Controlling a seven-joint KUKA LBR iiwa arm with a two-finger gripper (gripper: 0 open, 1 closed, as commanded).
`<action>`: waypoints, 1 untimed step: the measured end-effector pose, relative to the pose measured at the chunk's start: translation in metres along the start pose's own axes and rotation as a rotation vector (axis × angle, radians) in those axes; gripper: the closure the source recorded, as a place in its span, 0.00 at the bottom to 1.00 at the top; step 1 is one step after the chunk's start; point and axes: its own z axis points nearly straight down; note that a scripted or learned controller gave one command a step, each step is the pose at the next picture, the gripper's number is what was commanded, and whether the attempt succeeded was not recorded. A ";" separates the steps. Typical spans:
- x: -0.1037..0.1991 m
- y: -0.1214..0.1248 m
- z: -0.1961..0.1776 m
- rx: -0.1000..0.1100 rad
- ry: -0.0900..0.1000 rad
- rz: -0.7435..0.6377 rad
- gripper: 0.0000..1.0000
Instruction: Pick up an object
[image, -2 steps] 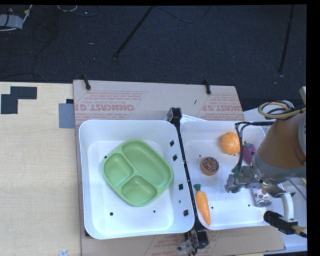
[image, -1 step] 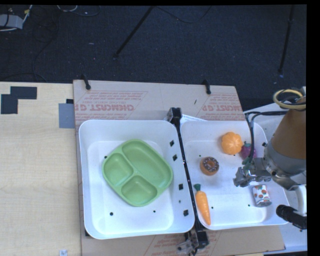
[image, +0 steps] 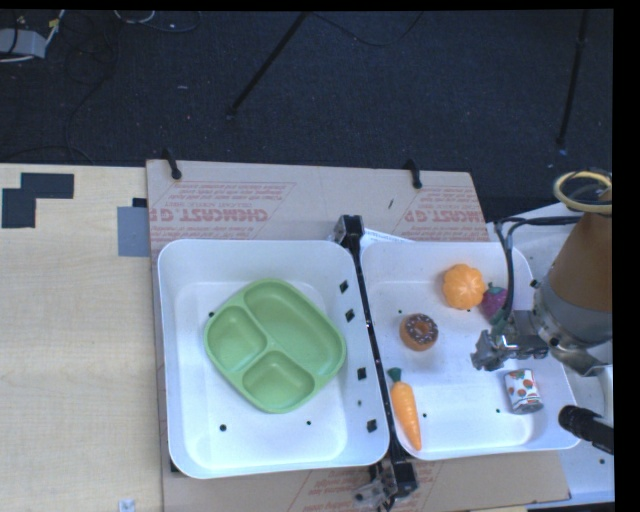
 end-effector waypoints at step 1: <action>0.058 0.009 0.007 0.004 0.003 -0.004 1.00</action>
